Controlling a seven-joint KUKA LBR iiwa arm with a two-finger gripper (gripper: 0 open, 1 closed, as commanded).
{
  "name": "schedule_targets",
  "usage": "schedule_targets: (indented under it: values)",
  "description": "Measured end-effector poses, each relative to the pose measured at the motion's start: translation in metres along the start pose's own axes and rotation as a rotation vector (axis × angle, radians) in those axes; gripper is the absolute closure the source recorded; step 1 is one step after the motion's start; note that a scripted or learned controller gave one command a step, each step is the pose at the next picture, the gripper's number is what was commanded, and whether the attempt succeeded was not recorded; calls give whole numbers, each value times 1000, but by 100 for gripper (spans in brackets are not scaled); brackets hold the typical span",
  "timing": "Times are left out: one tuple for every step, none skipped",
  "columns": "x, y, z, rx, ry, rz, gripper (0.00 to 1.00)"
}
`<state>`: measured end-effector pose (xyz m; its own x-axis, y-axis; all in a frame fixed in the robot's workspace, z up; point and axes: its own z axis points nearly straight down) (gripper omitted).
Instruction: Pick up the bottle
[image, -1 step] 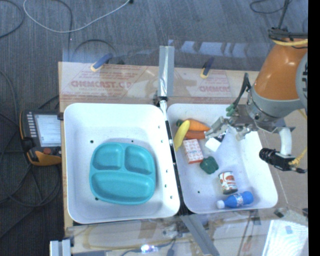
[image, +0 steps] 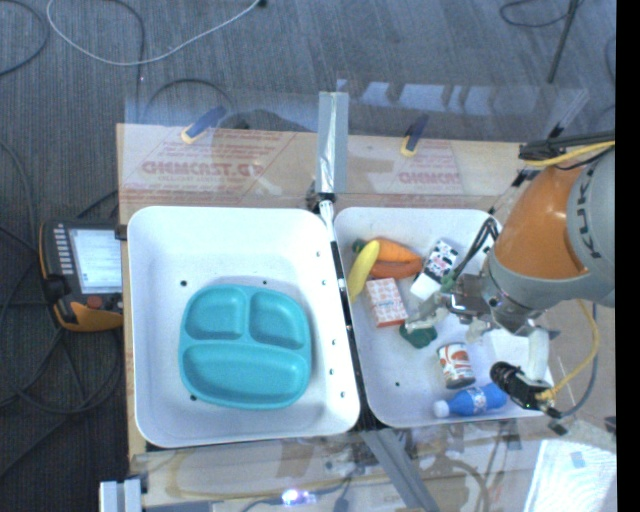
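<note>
Bottle (image: 472, 402) flat in right bin (image: 385, 395), pincer (image: 432, 318) well apart above.

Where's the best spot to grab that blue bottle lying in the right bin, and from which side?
Probably the blue bottle's mid-body, taken from straight above. It lies on its side near the right bin's front wall, white cap pointing left, so the pincer should close across the narrow width. The can stands just behind it, so keep the approach vertical.

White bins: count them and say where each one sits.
2. The left bin holds a turquoise divided plate; the right bin beside it holds the small items, including the blue bottle near its front edge.
</note>
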<state>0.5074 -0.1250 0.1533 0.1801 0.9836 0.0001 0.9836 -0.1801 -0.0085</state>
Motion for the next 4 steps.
schedule_targets:
  values:
    - [15, -10, 37, -1, 1, -314, 0]
    - [-77, -6, -46, -3, -3, -370, 0]
    - [-46, 11, 65, -13, -4, -180, 0]
    - [-101, -5, -44, -3, -3, -202, 0]
